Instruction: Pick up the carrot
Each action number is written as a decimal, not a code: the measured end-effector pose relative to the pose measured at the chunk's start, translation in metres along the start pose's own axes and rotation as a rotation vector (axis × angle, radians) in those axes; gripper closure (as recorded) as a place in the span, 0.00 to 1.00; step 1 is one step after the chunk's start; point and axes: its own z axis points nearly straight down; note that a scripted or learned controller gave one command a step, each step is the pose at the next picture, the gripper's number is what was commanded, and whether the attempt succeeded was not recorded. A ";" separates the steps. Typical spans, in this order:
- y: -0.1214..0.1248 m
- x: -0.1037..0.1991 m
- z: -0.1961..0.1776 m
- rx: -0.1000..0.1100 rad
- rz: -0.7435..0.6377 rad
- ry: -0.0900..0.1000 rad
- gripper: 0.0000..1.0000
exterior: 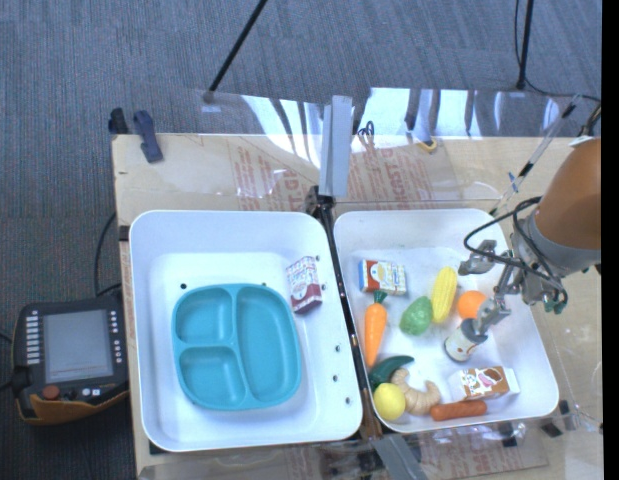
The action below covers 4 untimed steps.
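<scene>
- The carrot (pixel 374 333) lies in the right bin (pixel 409 226), near its left wall, tip toward the frame's bottom.
- A green vegetable (pixel 416 315) sits just right of it, and a small carton (pixel 383 276) just above.
- The gripper (pixel 467 343) hangs right of centre, beside an orange (pixel 471 304); I cannot tell how its fingers stand.
- The left bin (pixel 229 230) bears a teal tray (pixel 236 346).

Grey arm (pixel 549 248) with orange band (pixel 579 198), black looping cable (pixel 489 230), metallic silver tool (pixel 479 328)
</scene>
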 end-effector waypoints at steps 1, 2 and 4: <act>0.006 -0.004 0.030 -0.013 0.137 0.056 0.00; 0.011 -0.029 0.033 -0.006 0.373 0.063 0.00; 0.010 0.021 0.021 -0.012 0.241 0.063 1.00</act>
